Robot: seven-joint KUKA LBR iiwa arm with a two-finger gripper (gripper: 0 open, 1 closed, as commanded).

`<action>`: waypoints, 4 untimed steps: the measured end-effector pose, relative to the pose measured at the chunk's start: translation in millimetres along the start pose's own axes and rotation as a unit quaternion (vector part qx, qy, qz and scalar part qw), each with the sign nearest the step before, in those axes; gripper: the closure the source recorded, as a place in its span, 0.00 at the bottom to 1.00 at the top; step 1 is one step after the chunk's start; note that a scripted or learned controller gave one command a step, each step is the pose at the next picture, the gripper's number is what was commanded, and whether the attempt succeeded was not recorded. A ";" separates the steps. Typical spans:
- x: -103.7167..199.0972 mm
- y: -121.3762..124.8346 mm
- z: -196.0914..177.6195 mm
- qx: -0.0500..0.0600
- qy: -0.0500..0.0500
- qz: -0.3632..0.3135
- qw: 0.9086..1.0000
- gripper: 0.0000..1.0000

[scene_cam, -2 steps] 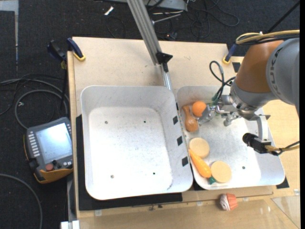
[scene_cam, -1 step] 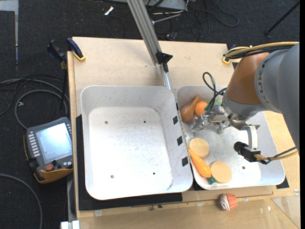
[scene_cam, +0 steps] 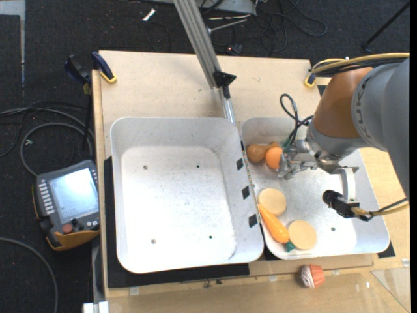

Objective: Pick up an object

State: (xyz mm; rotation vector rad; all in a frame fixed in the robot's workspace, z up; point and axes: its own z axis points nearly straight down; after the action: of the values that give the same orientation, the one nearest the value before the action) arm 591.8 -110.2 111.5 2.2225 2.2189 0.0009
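In the right bin (scene_cam: 365, 240) lie two orange round fruits, one brownish (scene_cam: 257, 152) and one brighter (scene_cam: 273, 156), side by side near the far left corner. A pale round disc (scene_cam: 273, 201) lies in the middle, a carrot-like orange piece (scene_cam: 273, 223) along the left wall, and another tan disc (scene_cam: 302, 234) near the front. My gripper (scene_cam: 290, 165) reaches down just right of the brighter orange fruit, close to touching it. Nothing shows between its fingers.
The left bin (scene_cam: 172, 194) stands beside the right one. A small pink-orange object (scene_cam: 312, 276) lies on the bench in front of the right bin. A metal pole (scene_cam: 199, 34) slants over the bench's back. A teach pendant (scene_cam: 68, 204) lies off the bench at left.
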 end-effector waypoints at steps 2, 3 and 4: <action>8.4 9.4 -125.0 -0.003 -0.001 -0.003 1.000 1.00; 8.6 10.0 -123.4 0.000 0.000 -0.002 1.000 1.00; 52.4 -3.3 -116.4 0.002 0.001 -0.004 1.000 1.00</action>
State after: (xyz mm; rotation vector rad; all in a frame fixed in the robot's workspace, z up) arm 588.4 -57.7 227.9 2.2161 2.2307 -0.0009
